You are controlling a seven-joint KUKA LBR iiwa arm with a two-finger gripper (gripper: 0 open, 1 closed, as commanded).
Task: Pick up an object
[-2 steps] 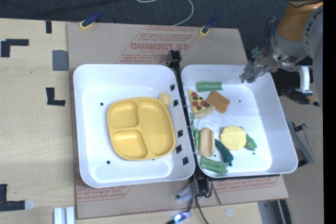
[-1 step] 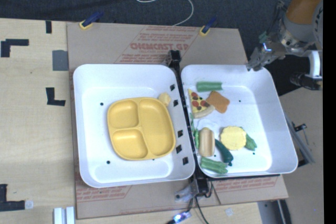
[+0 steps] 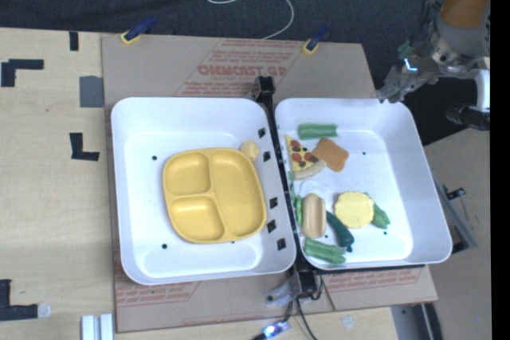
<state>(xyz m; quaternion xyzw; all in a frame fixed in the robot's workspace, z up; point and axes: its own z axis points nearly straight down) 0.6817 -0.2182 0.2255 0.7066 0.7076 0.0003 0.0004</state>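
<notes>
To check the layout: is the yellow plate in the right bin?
No, the yellow divided plate lies in the left bin.

Both bins, left (image 3: pixel 135 171) and right (image 3: pixel 406 171), are seen as smooth white plastic with a slight sheen. The yellow divided tray (image 3: pixel 213 195) appears as glossy plastic. Matt brown cardboard (image 3: pixel 231 68) is laid beneath, on a pale wood-grain worktop (image 3: pixel 48 195).
</notes>
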